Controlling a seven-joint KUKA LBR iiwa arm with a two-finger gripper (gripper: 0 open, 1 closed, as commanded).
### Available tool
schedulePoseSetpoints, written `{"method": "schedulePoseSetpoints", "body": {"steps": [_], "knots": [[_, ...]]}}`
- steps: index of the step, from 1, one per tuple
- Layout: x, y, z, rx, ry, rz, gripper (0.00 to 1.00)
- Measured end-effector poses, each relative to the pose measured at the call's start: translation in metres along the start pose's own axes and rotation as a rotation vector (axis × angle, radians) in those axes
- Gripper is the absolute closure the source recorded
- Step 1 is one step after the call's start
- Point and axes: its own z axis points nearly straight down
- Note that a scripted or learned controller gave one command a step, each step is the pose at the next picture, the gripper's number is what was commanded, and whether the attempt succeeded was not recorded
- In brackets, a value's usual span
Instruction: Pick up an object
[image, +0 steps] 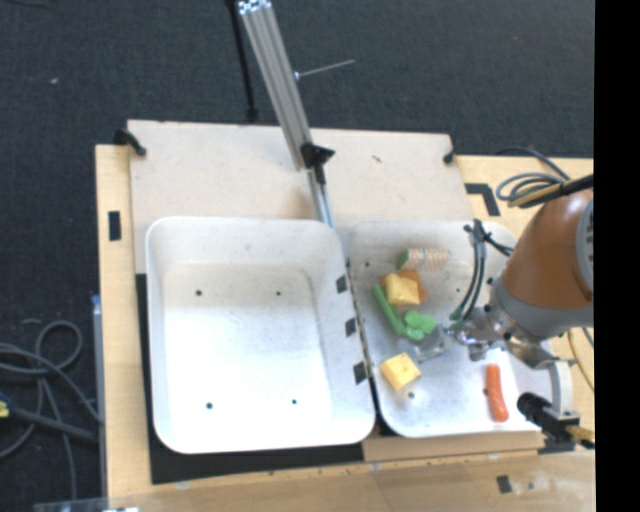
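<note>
Right bin (440, 425), on the worktop (250, 165): holds all loose items. Yellow block (400, 372) at the bin's 7 o'clock; second yellow-orange block (404, 290) near centre-left; green piece (420, 324) between them, with a thin green strip (387, 304) running toward 11 o'clock; pale ridged item (428, 257) at 12 o'clock; orange stick (495, 392) at 5 o'clock. Left bin (250, 330): no items seen. Hand (435, 347): low over the right bin, just beside the green piece and above the lower yellow block; opening and contents cannot be told from this angle. Progress: no object visibly lifted; every item lies on the bin floor. Remaining, by judgement: closing on an item and raising it.
</note>
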Motion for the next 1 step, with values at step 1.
{"method": "schedulePoseSetpoints", "body": {"steps": [1], "knots": [[-0.0018, 0.0015, 0.0495, -0.008, -0.002, 0.002, 0.0]]}}
